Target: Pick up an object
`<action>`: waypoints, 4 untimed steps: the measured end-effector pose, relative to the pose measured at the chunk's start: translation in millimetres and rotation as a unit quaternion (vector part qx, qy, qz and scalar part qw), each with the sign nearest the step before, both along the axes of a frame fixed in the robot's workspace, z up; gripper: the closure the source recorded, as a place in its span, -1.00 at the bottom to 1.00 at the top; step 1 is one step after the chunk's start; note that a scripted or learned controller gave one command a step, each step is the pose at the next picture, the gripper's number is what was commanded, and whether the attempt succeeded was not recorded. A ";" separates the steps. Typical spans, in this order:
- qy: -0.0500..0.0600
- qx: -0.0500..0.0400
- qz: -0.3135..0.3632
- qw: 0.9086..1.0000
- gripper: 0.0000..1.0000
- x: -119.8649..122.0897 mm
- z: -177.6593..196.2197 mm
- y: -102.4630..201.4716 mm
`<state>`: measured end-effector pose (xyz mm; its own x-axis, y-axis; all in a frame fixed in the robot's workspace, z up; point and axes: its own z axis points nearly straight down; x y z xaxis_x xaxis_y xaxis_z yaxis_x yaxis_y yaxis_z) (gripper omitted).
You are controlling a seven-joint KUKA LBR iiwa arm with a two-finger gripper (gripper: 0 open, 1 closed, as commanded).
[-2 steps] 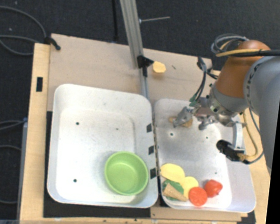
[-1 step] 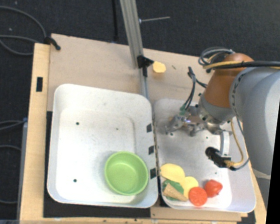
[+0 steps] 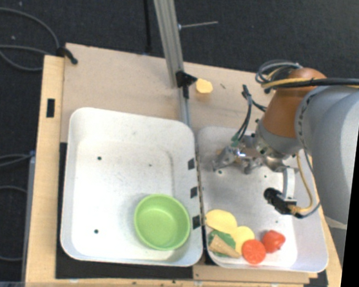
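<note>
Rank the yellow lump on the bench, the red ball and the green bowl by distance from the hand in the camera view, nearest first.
From the hand:
1. Yellow lump, on the bench behind the bins.
2. Red ball, right bin's front.
3. Green bowl, left bin's front.
The first two are fairly close.

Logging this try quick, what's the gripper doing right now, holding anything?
Two-finger gripper: over the right white bin, nothing seen in it; open or shut cannot be told.

The grey arm (image 3: 335, 146) is seen reaching in from the right, its orange band (image 3: 284, 110) bent downward above the wrist. The gripper (image 3: 233, 159) is held low, pointed toward the left.
</note>
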<state>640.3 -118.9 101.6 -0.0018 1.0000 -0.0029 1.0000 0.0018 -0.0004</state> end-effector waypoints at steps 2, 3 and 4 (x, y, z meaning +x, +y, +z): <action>-0.004 0.001 0.001 1.000 1.00 -4.0 71.8 3.9; -0.004 0.001 0.002 1.000 1.00 -10.5 131.2 6.8; -0.003 0.002 0.002 1.000 1.00 -9.3 166.5 6.2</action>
<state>631.0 -112.7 268.1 -0.0061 1.0000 0.0002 1.0000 0.0061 0.0053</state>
